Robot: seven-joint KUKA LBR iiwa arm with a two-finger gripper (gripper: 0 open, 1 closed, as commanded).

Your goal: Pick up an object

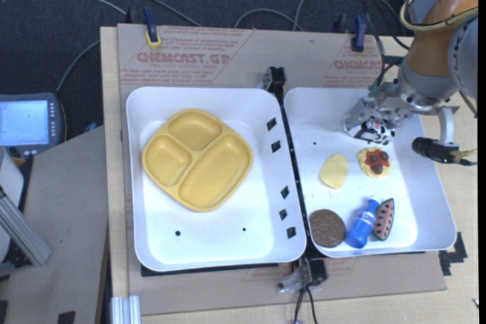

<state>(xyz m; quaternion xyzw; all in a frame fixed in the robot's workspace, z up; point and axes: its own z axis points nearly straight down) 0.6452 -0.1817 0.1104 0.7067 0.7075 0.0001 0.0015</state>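
White bins side by side on bench. Left bin (152, 231) holds a yellow tray (197, 159) w/ three compartments, sitting toward its upper left; rest of floor bare.

Right bin (425, 231) has the small stuff: pale yellow disc (333, 171) near centre, pizza piece (373, 162) just right of it, brown cookie (327, 228) at front left, blue bottle (363, 223) beside cookie, watermelon slice (385, 218) touching bottle's right side.

Gripper (372, 125) is low in right bin's back area, over a black-and-white item (380, 134) right under its tip. Can't tell if fingers are spread or pressed together, or whether item is pinched.
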